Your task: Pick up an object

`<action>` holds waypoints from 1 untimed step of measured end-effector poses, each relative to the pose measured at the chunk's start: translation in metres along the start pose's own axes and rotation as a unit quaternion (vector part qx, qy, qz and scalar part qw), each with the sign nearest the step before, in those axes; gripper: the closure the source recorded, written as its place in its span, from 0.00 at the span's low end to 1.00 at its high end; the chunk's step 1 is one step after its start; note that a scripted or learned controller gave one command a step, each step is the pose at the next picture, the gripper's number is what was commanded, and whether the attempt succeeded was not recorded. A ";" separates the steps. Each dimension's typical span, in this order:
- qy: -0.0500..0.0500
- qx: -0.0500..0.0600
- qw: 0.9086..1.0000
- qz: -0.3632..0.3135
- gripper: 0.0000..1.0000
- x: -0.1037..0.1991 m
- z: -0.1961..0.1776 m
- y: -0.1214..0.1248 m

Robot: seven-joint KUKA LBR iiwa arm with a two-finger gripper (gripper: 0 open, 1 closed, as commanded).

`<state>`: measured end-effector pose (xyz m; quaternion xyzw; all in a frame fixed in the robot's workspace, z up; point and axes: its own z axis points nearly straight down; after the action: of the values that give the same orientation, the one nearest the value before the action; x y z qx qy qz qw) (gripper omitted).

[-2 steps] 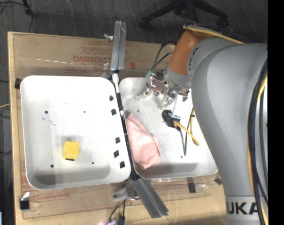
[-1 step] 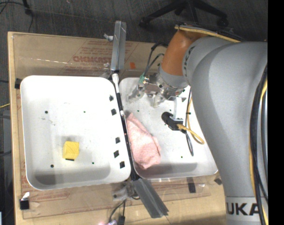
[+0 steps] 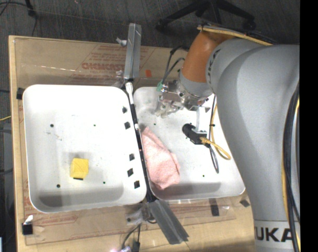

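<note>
While the arm [image 3: 253, 109] reaches in from the right of the camera view, we see its grey body covering much of the right bin's far side, with the orange band [image 3: 201, 54] sitting just above the wrist. We locate the gripper [image 3: 166, 106] low over the upper left corner of the right bin [image 3: 227, 185], near the divider [image 3: 132, 135] between the two bins. We cannot tell from this view how far the gripper is spread, and we see no object between its tips.

We find a pink cloth [image 3: 160, 159] lying crumpled on the floor of the right bin, against the bin's left wall and just beside the divider. It lies below the gripper in the view and apart from it. We note a black cable fitting [image 3: 193, 133] and a yellow cable [image 3: 219, 148] hanging from the arm over the middle of the right bin, to the right of the cloth.

We find a yellow block [image 3: 79, 168] resting on the floor of the left bin [image 3: 38, 96], toward its lower middle, well apart from the gripper and from the cloth.

Both bins sit side by side on a light wooden surface [image 3: 17, 56]. Beyond the surface we see a dark floor [image 3: 69, 9] and the legs of a chair base [image 3: 206, 7].
</note>
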<state>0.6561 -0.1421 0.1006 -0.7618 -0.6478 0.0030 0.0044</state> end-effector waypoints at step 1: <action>0.000 -0.005 0.992 0.122 1.00 -0.026 -0.087 0.004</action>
<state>0.6570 -0.1684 0.1880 -0.8353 -0.5498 0.0004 0.0003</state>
